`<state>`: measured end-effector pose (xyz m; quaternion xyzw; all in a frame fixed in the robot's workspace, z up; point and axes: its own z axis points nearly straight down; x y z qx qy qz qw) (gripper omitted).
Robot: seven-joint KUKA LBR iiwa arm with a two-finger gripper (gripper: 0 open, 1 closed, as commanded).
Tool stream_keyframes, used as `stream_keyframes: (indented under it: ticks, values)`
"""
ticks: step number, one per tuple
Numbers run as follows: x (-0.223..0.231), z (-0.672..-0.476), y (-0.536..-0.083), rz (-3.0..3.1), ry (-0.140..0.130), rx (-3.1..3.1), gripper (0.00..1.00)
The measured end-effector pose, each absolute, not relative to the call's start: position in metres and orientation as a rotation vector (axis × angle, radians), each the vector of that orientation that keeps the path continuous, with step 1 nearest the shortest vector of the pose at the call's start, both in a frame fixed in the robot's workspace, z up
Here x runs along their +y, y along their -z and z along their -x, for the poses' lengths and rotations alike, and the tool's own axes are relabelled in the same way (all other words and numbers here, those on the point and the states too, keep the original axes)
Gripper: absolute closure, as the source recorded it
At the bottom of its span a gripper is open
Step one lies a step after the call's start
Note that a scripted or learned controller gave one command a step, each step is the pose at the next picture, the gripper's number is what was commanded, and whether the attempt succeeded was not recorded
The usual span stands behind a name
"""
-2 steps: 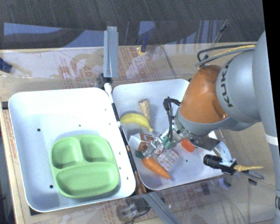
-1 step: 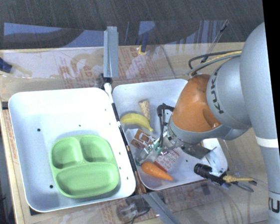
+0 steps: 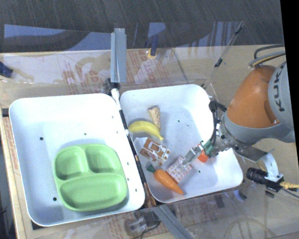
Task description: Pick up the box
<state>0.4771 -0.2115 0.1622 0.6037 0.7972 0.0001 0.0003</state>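
Observation:
A small brown-and-white box [image 3: 154, 150] lies in the right bin [image 3: 190, 98], just below a banana [image 3: 144, 129]. A second flat packet, white with red print [image 3: 178, 169], lies lower right of it, beside a carrot [image 3: 165, 179]. My gripper [image 3: 196, 153] hangs low in the right bin, right next to the upper right end of the white-and-red packet and well to the right of the brown box. I see nothing clearly held in it. The grey arm with its orange band [image 3: 252, 107] comes in from the right over the bin's rim.
A wedge of bread [image 3: 154, 114] lies above the banana. The left bin [image 3: 26, 119] holds a green divided tray [image 3: 90, 176]. A metal bar [image 3: 117, 55] stands behind the seam between the bins. Cables run along the bench at the right.

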Motion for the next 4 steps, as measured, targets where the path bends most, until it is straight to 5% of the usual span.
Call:
stream_keyframes:
  ticks: [1, 2, 3, 4]
  values:
    - [-0.155, -0.481, -0.097, -2.091, -0.003, 2.320, 0.00]
    - [-0.155, -0.482, -0.107, -2.083, -0.003, 2.327, 1.00]
    - [-0.155, -0.482, -0.107, -2.082, -0.002, 2.328, 0.00]
    - [-0.155, -0.482, -0.117, -2.076, -0.002, 2.332, 1.00]
